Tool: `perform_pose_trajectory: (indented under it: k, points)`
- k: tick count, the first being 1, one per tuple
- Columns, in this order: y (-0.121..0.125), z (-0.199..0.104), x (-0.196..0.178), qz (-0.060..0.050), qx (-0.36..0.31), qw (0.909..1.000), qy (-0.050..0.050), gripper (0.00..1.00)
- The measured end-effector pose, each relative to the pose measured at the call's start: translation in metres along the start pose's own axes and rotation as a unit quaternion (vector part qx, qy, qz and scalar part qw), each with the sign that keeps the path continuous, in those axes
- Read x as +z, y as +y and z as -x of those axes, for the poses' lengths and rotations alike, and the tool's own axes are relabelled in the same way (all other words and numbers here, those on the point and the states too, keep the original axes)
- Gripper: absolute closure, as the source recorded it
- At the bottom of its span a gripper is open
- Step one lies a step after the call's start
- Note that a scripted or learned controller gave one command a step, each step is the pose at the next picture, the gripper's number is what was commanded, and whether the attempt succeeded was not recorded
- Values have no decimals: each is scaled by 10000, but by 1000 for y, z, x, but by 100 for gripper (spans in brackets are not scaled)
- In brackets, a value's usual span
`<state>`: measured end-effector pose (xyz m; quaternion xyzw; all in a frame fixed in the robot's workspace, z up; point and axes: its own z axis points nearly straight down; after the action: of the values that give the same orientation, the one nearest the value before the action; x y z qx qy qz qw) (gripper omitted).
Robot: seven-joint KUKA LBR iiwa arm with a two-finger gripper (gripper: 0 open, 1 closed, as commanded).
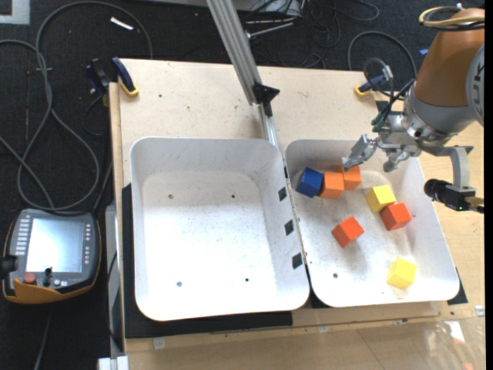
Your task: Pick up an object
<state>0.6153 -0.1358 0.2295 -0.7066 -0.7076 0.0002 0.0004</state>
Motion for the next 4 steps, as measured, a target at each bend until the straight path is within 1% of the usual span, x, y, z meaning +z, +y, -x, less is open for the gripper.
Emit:
perform_pose_trajectory:
  k: [1, 2, 3, 4]
  points:
    - [47, 1, 99, 73, 10, 10000, -19, 0]
    - [22, -14, 113, 97, 2, 9999, -32, 0]
    - [3, -18, 115, 143, -5, 9999, -48, 0]
    - [-58, -32, 125, 30, 14, 10000, -7, 0]
